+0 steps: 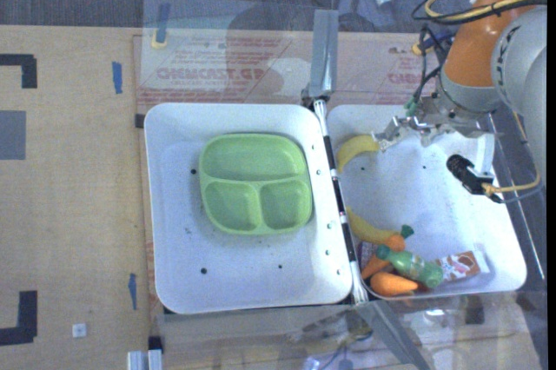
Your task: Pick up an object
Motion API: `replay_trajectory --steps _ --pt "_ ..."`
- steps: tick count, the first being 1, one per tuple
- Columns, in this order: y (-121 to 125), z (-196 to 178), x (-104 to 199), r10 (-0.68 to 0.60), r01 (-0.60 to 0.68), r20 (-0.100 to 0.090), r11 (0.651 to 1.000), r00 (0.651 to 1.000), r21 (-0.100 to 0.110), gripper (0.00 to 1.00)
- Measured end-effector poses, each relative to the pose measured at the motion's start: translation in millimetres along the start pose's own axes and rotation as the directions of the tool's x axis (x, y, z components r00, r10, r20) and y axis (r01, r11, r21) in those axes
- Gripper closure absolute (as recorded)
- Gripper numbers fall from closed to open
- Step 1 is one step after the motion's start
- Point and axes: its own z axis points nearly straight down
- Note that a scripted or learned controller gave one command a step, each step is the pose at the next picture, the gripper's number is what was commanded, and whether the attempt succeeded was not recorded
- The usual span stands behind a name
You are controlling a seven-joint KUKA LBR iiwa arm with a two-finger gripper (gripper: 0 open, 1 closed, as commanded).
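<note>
Upper right of the frame: grey arm (521, 64) with its orange band (476, 56), bent down over the far edge of the right bin (434, 203). Gripper (407, 127) low over the bin's upper left corner, just beside a yellow banana (358, 151). Whether touching it or a little apart, hard to say. Open or closed, not to be told from this angle, and nothing seen held.

Banana curved, pale yellow, lying against the bin's left wall near the top corner, one end pointing toward the gripper.

Lower left of the same bin: a second banana (369, 229), deeper yellow, slanting down and right along the wall. Just below it, a small heap close to the bottom rim. Two orange carrots there, one (378, 264) tucked by the wall, the other (395, 284) lying flat nearest the rim. Across them a green bottle (417, 267), tilted. To its right a flat snack packet (460, 265), red and white, touching the bottle's end.

Middle of the frame: left bin (174, 255), white and shallow, side by side with the right one. Inside it a light green plate (256, 183) with three compartments, one long at the top and two smaller below, sitting flat a little above the bin's middle.

Left of the frame: brown bench (69, 186) with short strips of blue tape (117, 77).
</note>
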Motion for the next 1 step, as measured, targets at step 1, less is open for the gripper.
replay_trajectory --steps 1 --pt "-94.2 -57.0 4.1 0.061 -0.061 -0.003 0.998 0.998 0.005 0.0"
